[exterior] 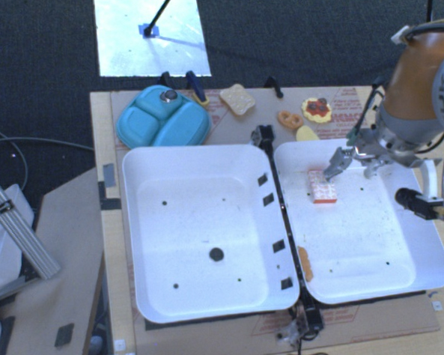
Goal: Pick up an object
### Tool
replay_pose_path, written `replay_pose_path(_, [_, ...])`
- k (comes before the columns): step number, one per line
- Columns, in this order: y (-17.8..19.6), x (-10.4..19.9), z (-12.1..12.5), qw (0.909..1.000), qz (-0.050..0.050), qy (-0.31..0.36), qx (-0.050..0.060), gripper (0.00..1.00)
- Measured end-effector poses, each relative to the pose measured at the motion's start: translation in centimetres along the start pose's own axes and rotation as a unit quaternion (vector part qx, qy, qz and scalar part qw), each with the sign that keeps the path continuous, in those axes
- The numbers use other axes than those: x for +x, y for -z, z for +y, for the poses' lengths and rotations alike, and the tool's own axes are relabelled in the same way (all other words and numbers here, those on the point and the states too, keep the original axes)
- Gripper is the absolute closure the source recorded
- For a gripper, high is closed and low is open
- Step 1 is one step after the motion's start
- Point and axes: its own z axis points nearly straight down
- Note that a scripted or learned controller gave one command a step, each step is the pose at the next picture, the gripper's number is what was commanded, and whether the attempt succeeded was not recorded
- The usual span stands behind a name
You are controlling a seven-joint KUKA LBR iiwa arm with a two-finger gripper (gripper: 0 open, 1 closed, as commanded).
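From my screen I count two white bins on the bench. In the left bin (203, 234) I see one small dark round thing (216, 253), a little below the bin's middle. Behind this bin, near the bench's far edge, one blue divided tray (162, 118) lies, and to its right one piece of toast (237, 99), one pretzel (289, 119), one small round tart (317, 109) and one yellow piece (306, 134) touching the far rim of the right bin (377, 261).

In the right bin I count two things. One orange-brown stick (305, 263) lies along its left wall, near the near corner. One small white and red box (322, 186) lies in the far left part of the floor.

The arm enters from the right, with the orange band high near the far right corner of that bin, and the wrist bends down and to the left. The gripper (350, 158) hangs just to the right of the box; its two fingers stand apart, released, with nothing between them.
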Motion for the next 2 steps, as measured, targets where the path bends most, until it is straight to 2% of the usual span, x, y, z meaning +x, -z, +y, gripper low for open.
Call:
replay_pose_path(1, [-9.2,0.7,4.5,1.0,0.0,0.002,-0.001,0.0])
replay_pose_path(2, [-11.1,3.9,5.0,1.0,0.0,0.002,-0.001,0.0])
